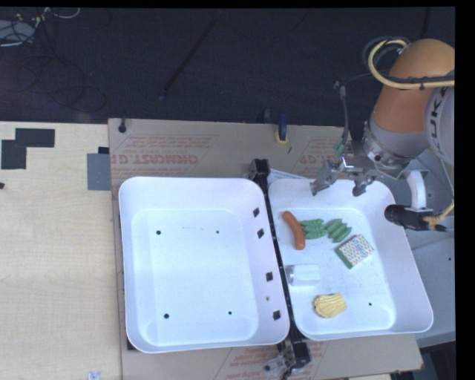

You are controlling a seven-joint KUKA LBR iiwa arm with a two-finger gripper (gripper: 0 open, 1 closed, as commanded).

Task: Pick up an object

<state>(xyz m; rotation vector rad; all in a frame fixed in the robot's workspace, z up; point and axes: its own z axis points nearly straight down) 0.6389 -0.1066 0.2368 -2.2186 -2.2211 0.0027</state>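
Yellow object (329, 305) low in right bin (412, 297); gripper (342, 185) open, empty

From my feed the arm (415, 89) shows an orange dome over a grey wrist, a yellowish cable loop on top, and a dark metal claw (341, 180), seemingly two-fingered.

Pale wood tabletop (52, 252) along the left, marked with black (26, 145) and grey patches (97, 171). A brown cardboard sheet (200, 152) with mirrored red lettering lies over it. Behind, dark floor (223, 59) with loose cables (44, 22) at upper left. A blue-and-yellow clamp (282, 128) sits at the cardboard's far edge.
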